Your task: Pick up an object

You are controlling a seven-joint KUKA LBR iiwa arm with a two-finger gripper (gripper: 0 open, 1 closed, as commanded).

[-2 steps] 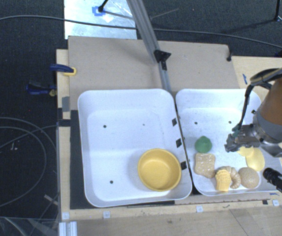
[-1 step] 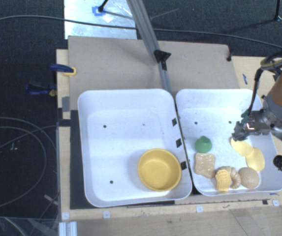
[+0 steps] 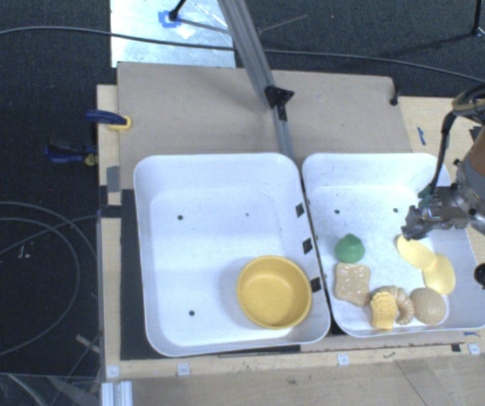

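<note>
My gripper [image 3: 417, 227] hangs over the right bin [image 3: 369, 184], at its right side, just above a pale yellow flat piece [image 3: 415, 251]. Whether anything sits between its tips is not clear. Beside that piece lies a second yellow piece [image 3: 439, 275]. A green round object [image 3: 350, 248] rests near the bin's left wall. Along the front of this bin lie a tan cracker-like square [image 3: 352, 282], a yellow corn-like item [image 3: 383, 309] and a beige round item [image 3: 427, 305]. A yellow bowl [image 3: 274, 291] sits in the left bin [image 3: 200, 227].
A grey pole [image 3: 255, 57] slants from the top down to the gap between the bins. Blue and yellow clamps [image 3: 107, 119] grip the bench's left edge. Cables lie on the dark floor at the left.
</note>
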